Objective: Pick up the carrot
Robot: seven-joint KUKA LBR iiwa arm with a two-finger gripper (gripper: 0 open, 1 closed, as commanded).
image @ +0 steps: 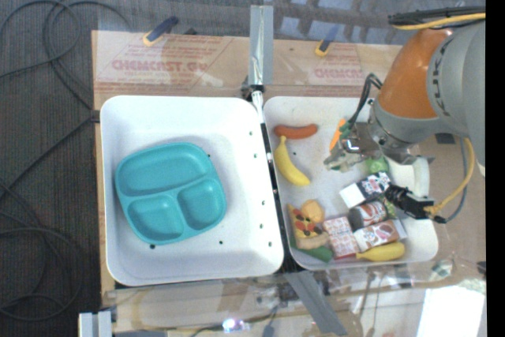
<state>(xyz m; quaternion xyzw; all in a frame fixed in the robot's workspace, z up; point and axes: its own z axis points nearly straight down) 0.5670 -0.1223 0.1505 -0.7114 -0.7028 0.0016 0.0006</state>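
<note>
The carrot (pixel 336 138) is a small orange piece with a green top, lying in the upper middle of the right bin (pixel 278 108). My gripper (pixel 341 160) hangs right over it, its metal tip just below and to the right of the carrot. The wrist covers part of the carrot, and I cannot tell whether the two touch.
A red sausage (pixel 294 131) and a yellow banana (pixel 288 162) lie left of the carrot. Small boxes (pixel 364 215), a pastry (pixel 312 212), a second banana (pixel 383 252) and a green piece (pixel 377 166) crowd the bin's lower right. The left bin (pixel 142 110) holds a teal divided plate (pixel 170 192).
</note>
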